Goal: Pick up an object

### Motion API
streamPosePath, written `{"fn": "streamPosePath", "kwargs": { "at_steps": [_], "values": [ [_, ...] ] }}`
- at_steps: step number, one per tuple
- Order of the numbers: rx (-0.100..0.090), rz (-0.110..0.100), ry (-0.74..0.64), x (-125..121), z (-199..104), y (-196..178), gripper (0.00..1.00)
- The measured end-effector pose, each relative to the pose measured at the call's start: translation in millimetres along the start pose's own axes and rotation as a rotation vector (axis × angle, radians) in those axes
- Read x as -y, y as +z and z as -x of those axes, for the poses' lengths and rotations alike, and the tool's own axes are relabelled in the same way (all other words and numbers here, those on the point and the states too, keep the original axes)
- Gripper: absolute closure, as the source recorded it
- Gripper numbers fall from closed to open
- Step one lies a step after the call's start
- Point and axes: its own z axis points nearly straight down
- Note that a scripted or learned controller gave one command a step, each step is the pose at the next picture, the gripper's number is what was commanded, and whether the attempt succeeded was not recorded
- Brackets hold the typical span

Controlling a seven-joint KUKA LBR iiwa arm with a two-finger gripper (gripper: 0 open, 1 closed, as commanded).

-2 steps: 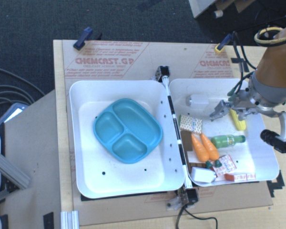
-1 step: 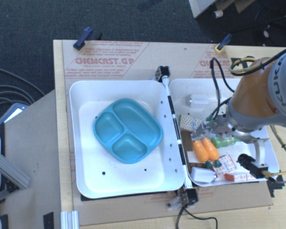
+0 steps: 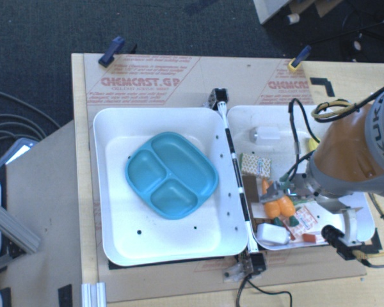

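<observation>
Seen from above at a slant: a pale wooden bench [image 3: 147, 75] printed with red lettering, bearing two shallow white bins side by side.

In the left bin [image 3: 109, 171], a blue plate [image 3: 171, 174] with three compartments, lying flat near the middle, turned at an angle to the bin walls. Around it, bare white floor with a few small dark specks.

In the right bin [image 3: 243, 117], a cluster of small things toward the near end. Close to the dividing wall, a small patterned packet [image 3: 256, 165]. Below it, an orange toy [image 3: 280, 206] with a smaller orange piece just above it and a green bit touching its lower right side. Nearer the front edge, a white block [image 3: 274, 235] beside a flat card with red print [image 3: 306, 220]. Toward the far end of that bin, a clear or white item [image 3: 265, 134], too faint to identify.

Reaching in from the right, a grey arm with an orange band [image 3: 345, 149], covering much of the right bin. Black and yellow cables looped above it. Gripper [image 3: 283, 189] low over the cluster, just above the orange toy and very close to it. Not clear whether touching. Fingers too small and too cluttered to read: released or clenched cannot be told, and nothing plainly seen between them.

At the bench's far edge, two clamps [image 3: 112, 50], one blue, one blue and yellow. Beyond the bench, dark carpet.
</observation>
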Motion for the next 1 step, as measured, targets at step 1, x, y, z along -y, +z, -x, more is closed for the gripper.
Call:
{"fn": "streamPosePath", "kwargs": {
  "at_steps": [1],
  "values": [
    [-0.01,-0.027,-0.002,-78.9,-12.4,11.0,0.0]
  ]
}}
